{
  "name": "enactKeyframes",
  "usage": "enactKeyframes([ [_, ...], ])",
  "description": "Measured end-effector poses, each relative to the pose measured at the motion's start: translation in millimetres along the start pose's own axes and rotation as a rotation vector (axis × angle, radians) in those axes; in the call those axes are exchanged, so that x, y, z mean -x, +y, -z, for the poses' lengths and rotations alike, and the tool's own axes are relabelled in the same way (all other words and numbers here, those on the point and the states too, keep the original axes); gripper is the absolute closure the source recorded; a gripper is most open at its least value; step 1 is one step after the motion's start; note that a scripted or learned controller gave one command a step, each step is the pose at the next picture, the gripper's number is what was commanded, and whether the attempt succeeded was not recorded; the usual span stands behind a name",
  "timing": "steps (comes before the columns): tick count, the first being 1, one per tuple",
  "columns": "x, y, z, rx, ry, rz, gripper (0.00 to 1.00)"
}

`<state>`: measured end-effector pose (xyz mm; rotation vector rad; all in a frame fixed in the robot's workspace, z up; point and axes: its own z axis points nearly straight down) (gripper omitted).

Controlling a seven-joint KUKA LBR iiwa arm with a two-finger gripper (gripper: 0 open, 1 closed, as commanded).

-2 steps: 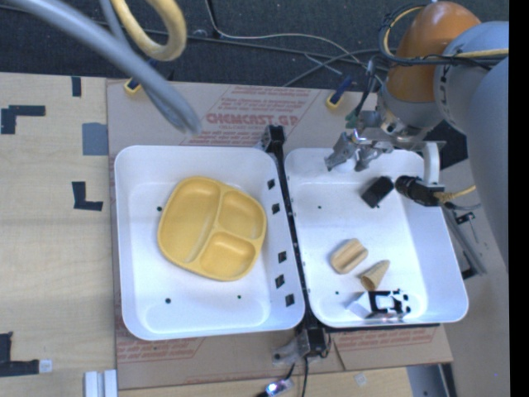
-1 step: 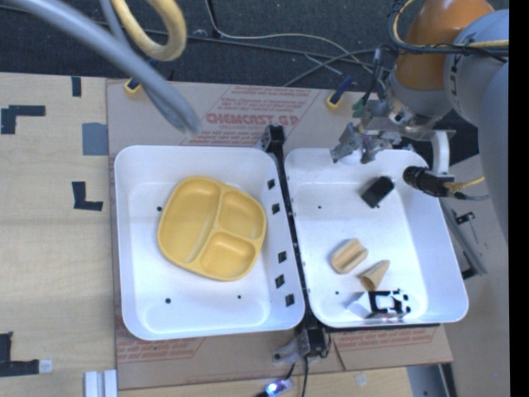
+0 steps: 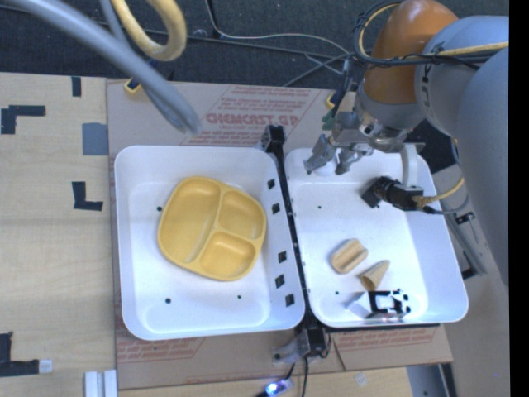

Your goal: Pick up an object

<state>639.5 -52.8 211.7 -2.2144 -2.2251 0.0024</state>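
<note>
My gripper (image 3: 331,160) hangs over the far edge of the right bin (image 3: 430,222), its two fingers spread apart and open with nothing between them. In that bin lie a tan bread-roll-shaped piece (image 3: 348,255) and a small tan cone (image 3: 374,274), both nearer the front and well apart from the gripper. A black-and-white small object (image 3: 387,303) rests at the bin's front edge. A yellow divided plate (image 3: 212,227) lies in the left bin (image 3: 132,246).
A black divider (image 3: 285,222) with clips runs between the two bins. A grey hose and a yellow tube (image 3: 157,23) cross the far left. Cables and a black connector (image 3: 388,193) hang beside the wrist over the right bin's far side.
</note>
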Motion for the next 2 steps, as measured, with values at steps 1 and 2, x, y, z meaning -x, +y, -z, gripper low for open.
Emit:
enactKeyframes([
  [1,-57,-11,-6,-0.001,0.001,0.001,1.0],
  [2,-112,-28,-13,-0.001,0.001,0.002,1.0],
])
